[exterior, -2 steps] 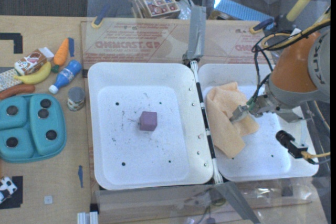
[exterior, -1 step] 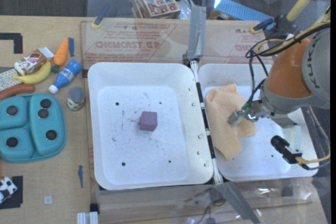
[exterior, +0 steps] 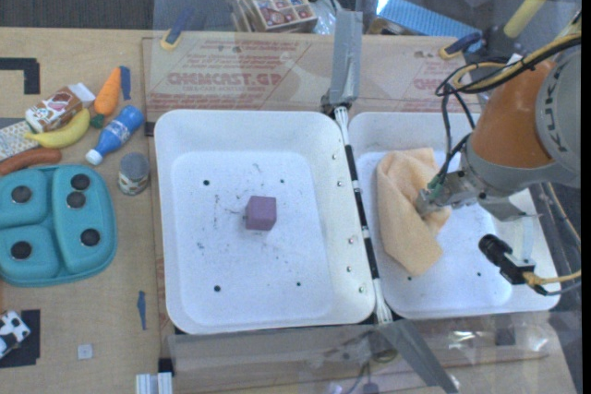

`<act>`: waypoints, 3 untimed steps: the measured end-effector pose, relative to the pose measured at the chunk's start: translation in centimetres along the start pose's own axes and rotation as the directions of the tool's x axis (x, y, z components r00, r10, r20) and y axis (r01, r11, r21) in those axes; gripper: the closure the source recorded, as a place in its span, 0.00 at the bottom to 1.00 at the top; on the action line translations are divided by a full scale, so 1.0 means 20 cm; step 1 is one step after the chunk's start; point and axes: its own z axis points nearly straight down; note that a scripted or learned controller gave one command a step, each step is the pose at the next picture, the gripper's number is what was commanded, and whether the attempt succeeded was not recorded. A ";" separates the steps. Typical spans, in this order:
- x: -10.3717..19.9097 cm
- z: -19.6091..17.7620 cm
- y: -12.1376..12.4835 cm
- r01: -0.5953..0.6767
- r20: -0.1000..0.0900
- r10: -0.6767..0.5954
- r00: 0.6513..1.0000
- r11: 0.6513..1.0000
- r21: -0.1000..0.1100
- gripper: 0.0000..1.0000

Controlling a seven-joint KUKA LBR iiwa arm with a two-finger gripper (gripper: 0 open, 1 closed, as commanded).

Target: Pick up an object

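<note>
On the bench, the end effector (exterior: 432, 198) presses into a tan cloth (exterior: 409, 209), grip state unclear, purple cube (exterior: 260, 213) well apart.

Light: bright and even from overhead.
Shadows: faint, soft under the purple block (exterior: 260, 213).
Sharpness: slightly soft, grainy throughout.

Open floor around the lone purple block (exterior: 260, 213) in the left bin (exterior: 185, 143); orange cloth (exterior: 406, 212) crowding the right bin (exterior: 480, 291).

Wooden bench (exterior: 65, 318) with 2 white bins (exterior: 185, 143), teal tray (exterior: 51, 221), banana (exterior: 60, 134), bottle (exterior: 115, 134)
</note>
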 end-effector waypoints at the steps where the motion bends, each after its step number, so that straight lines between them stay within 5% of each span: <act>1: 0.00 0.00 0.00 0.000 0.001 0.000 1.000 1.000 0.000 0.00; 2: -0.06 0.06 -0.10 -0.009 -0.002 0.009 1.000 1.000 0.006 0.00; 3: -0.07 0.00 -0.09 -0.014 0.000 0.014 1.000 1.000 0.001 1.00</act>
